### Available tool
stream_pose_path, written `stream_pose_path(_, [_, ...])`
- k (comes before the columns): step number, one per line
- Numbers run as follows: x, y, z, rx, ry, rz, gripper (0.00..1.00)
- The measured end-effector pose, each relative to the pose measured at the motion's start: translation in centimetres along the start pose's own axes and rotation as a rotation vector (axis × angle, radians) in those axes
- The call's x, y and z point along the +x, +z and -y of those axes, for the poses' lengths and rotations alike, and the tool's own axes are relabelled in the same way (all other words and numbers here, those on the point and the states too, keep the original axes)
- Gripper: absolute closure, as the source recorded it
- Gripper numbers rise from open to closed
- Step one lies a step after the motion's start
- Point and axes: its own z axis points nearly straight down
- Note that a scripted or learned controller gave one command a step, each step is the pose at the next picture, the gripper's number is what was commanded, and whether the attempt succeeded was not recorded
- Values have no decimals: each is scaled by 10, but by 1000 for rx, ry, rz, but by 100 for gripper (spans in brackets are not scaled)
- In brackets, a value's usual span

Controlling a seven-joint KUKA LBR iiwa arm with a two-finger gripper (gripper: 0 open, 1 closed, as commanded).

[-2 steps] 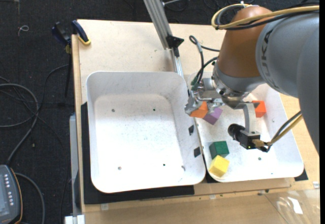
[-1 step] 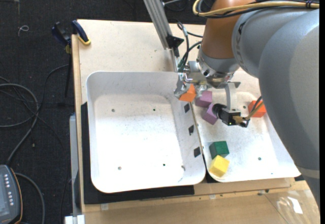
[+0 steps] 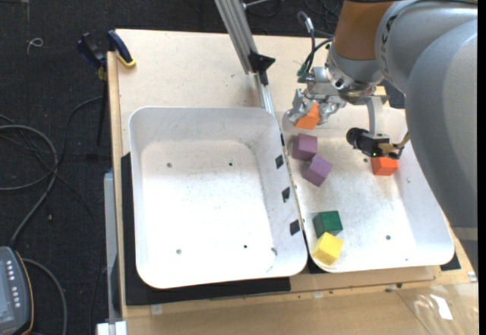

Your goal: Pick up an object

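My gripper [image 3: 308, 113] hangs over the far left part of the right bin [image 3: 395, 250], under the arm's orange band. An orange block [image 3: 307, 120] sits between its two fingers, so the gripper is shut on it. Just below lie two purple blocks [image 3: 304, 146] [image 3: 318, 169]. A red-orange block [image 3: 384, 165] rests to the right, close to the arm. A green block [image 3: 328, 221] and a yellow block [image 3: 328, 248] lie near the bin's front left corner.
The left bin [image 3: 152, 174] stands beside the right one. A slanted metal rail [image 3: 231, 11] runs down to the bins' shared far corner. A yellow-and-black clamp [image 3: 106, 48] sits at the bench's far left corner. The grey arm covers the right bin's far right side.
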Motion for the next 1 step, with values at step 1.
stream_pose_path(1, [71, -16, 2, 1, -14, -7, 100])
